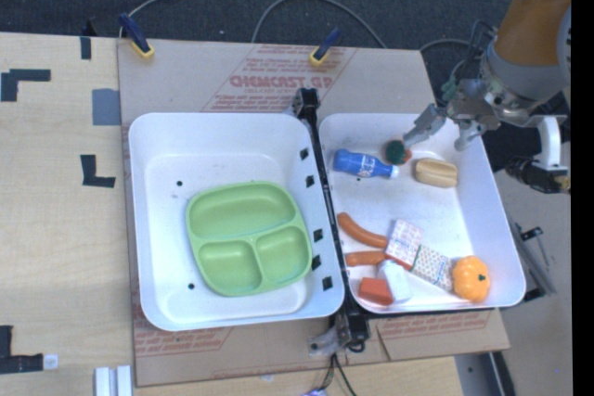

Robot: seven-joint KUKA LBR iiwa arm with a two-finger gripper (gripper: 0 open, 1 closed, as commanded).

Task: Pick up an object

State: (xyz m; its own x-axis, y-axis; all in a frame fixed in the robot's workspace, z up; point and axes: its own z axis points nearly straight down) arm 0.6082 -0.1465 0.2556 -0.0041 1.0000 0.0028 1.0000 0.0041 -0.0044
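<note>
Grey 2-finger gripper (444,130), spread wide and holding nothing, hovers at the right bin's (497,199) upper edge, likely lining up on the tan bread-roll-shaped toy (435,172) just below

1. Left bin (148,199): green tray (249,236) fills middle; bare floor along far wall.
2. Right bin (497,227): open patch mid-right.
3. Near end crowded: sausages (360,234), cartons (416,253), small pumpkin (470,277).
4. Far end: blue bottle (365,164), bread roll (435,172).

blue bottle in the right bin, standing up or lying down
Lying down: the blue bottle rests on its side on the right bin floor, its white cap end beside a green ball.
</note>
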